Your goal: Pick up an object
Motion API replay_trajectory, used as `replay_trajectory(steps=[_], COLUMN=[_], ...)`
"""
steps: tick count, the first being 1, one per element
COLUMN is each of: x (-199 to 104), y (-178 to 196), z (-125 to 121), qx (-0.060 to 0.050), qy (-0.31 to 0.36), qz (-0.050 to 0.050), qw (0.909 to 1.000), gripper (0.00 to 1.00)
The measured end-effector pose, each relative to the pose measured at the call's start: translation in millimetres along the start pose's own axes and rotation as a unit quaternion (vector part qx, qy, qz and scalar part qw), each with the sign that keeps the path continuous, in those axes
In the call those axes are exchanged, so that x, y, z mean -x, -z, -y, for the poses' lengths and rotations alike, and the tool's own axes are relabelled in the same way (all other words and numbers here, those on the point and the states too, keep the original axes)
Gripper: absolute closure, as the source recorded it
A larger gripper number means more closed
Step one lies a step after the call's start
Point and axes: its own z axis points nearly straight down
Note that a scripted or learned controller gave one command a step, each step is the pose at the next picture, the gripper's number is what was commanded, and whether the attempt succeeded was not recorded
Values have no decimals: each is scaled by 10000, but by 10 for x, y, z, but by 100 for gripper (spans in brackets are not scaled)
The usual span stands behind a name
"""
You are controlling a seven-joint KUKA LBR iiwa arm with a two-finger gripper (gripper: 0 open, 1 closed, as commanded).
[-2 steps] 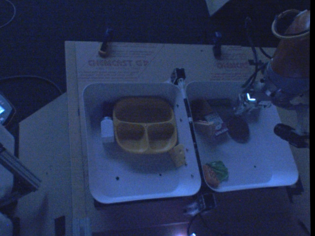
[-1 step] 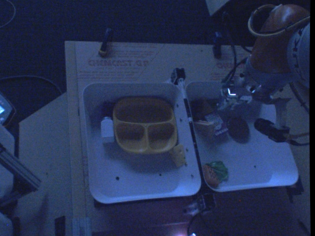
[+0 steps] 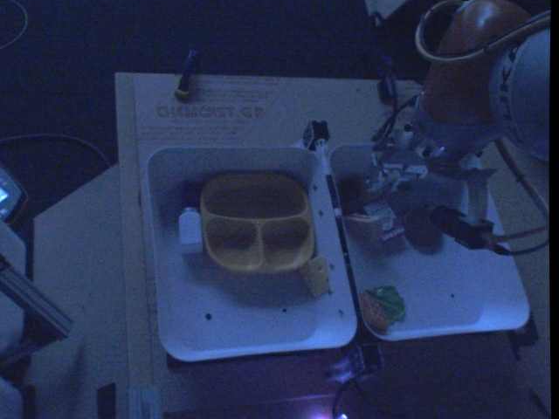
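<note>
The scene is dim and blue-lit. My gripper (image 3: 387, 206) hangs low over the back left part of the right bin (image 3: 472, 308), under the grey arm with its orange band. Just below it lies a small pale block (image 3: 365, 227), close to the fingertips; whether they touch it I cannot tell. A dark round object (image 3: 423, 230) rests to the right of that block. An orange and green item (image 3: 383, 306) lies near the right bin's front left corner.
The left bin (image 3: 253, 339) bears a yellow divided plate (image 3: 256, 220), a small white bottle (image 3: 189, 229) at its left and a pale yellow piece (image 3: 317, 275) at its front right. Clamps sit on the bench's back edge. Cables hang off the arm at right.
</note>
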Motion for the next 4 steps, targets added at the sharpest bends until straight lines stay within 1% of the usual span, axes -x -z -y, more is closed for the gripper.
replay_trajectory(steps=[1, 2, 3, 4], x=[67, 31, 63, 179], y=[-210, -185, -9, -81], z=[26, -1, 78, 7], qx=[-50, -22, -8, -10], qy=[-34, -23, -31, -34], qz=[1, 3, 5, 11], qw=[10000, 10000, 10000, 10000], gripper=[100, 100, 100, 100])
